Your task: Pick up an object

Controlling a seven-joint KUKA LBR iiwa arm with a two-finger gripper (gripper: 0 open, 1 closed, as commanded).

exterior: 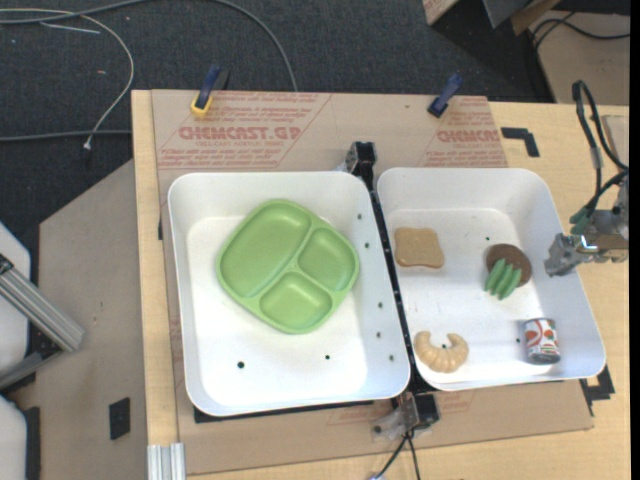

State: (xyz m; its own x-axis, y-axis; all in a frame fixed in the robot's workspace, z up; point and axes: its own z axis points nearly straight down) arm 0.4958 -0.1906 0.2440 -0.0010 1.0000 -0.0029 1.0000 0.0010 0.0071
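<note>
Several small objects lie in the right bin (470, 193): a tan slice of toast (418, 249), a green ridged piece with a brown cap (507, 271), a pale croissant-shaped piece (442, 350) and a small red and white can (541, 340). A green divided plate (288, 264) rests in the left bin (200, 298). My gripper (570, 251) is at the right bin's right rim. It sits just right of the green ridged piece and apart from it, with nothing seen in its hold.
Two clamps (207, 90) (445, 95) hold the cardboard sheet at the bench's back edge. Cables run along the right side near the gripper. A black latch (361, 156) sits between the bins at the back.
</note>
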